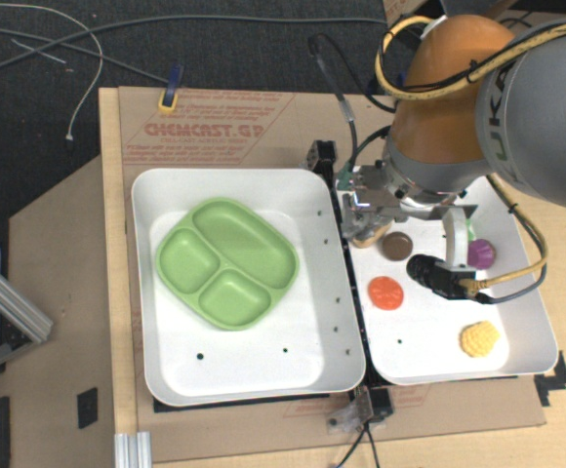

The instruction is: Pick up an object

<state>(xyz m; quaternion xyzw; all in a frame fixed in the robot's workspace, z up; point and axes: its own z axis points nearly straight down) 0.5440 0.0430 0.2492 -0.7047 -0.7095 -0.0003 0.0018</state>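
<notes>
The gripper (364, 220) hovered by the right bin's (429, 354) left wall, the brown disc (396, 247) just right of it, its grip impossible to tell

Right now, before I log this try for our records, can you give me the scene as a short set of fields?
left bin: holds a green divided plate
right bin: holds a brown disc, an orange disc, a purple piece and a yellow piece
hand: low over the right bin's far left corner, just left of the brown disc
grasp: cannot tell from this view
</notes>
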